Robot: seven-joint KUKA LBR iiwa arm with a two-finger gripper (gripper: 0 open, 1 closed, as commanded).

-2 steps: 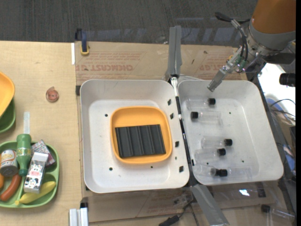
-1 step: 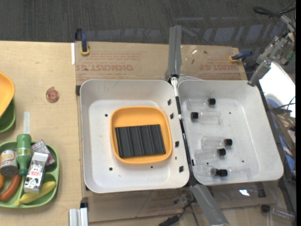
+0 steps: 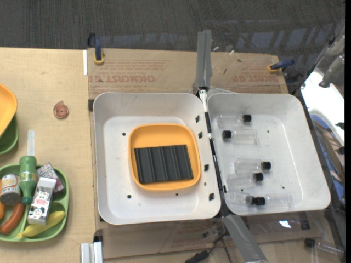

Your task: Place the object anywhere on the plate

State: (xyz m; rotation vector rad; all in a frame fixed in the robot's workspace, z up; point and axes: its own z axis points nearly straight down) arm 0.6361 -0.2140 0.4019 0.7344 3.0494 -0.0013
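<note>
**Vials right, plate left, arm at the frame's far right**

Two white bins side by side mid-frame on the worktop (image 3: 49, 86); left bin (image 3: 109, 147) bearing the orange plate (image 3: 163, 135) with a dark ribbed insert (image 3: 164, 164); right bin (image 3: 307, 147) scattered with clear black-capped vials, hard to count. Arm barely seen at upper right edge (image 3: 334, 59); end effector state impossible to tell. Judged: pick lies leftward and down-frame from the arm, then carry leftward across the divider. Nearest-to-plate vial (image 3: 238, 136) lying flat, long axis roughly left-right, cap pointing left; lower vial (image 3: 269, 201) also left-right, cap left; others blurred.
</note>
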